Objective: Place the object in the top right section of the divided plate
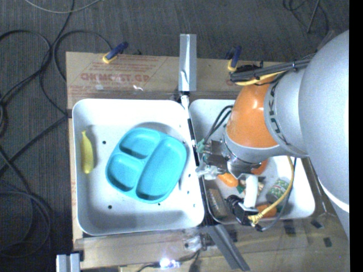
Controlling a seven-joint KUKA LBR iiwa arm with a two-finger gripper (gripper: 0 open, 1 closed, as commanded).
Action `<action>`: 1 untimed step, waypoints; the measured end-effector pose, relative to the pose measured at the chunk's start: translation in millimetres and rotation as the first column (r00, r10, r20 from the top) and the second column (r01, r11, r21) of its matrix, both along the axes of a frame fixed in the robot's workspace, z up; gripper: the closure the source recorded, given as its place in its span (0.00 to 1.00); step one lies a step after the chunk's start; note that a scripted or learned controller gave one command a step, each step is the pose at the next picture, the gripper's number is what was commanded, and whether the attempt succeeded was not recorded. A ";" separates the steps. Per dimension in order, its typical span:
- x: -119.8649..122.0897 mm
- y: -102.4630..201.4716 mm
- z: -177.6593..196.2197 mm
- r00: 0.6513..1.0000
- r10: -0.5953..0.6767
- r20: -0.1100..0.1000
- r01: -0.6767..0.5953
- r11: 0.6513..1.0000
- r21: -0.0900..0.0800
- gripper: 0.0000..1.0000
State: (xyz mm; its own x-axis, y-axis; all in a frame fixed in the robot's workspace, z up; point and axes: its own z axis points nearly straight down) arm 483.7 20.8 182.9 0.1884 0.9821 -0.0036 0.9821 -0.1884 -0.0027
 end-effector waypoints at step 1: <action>-1.2 -120.8 -49.9 0.991 -0.134 -0.002 0.134 0.991 0.000 1.00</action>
State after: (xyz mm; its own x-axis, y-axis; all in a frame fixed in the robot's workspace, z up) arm 482.4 -100.0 132.9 0.3183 0.9480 -0.0037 0.9480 -0.3183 -0.0046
